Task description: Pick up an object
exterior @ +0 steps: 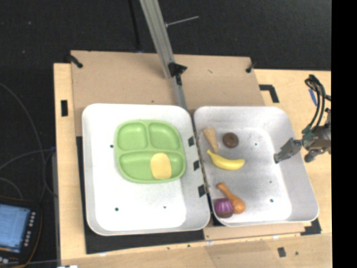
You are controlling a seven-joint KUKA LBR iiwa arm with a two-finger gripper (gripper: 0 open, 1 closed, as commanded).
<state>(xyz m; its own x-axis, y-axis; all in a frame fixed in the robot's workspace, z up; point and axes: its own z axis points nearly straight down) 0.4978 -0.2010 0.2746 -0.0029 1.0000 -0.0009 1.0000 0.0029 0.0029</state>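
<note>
— Which piece do you go for?

— The banana (226, 161), I think. It lies near the middle of the right bin (279, 205), curved, its ends toward 9 and 3 o'clock. It looks like a light, stiff plastic toy with a smooth skin, so I judge it could slip; I would take it across the thick middle of the curve, not at the tapered tips.

— What crowds it?

— A tan cone-shaped piece (210, 137) just beside it at 11 o'clock, a brown round piece (230, 140) near at 12, and a purple and orange pair (227, 203) apart at 6. The left bin (100, 205) bears a green divided plate (134, 135) with a yellow piece (161, 166) on it.

— And your claw?

— My claw (290, 149) hangs at the right bin's 3 o'clock rim, well apart from the banana, with nothing in it. How wide it stands I cannot tell. Both bins sit on the counter (223, 80).
</note>
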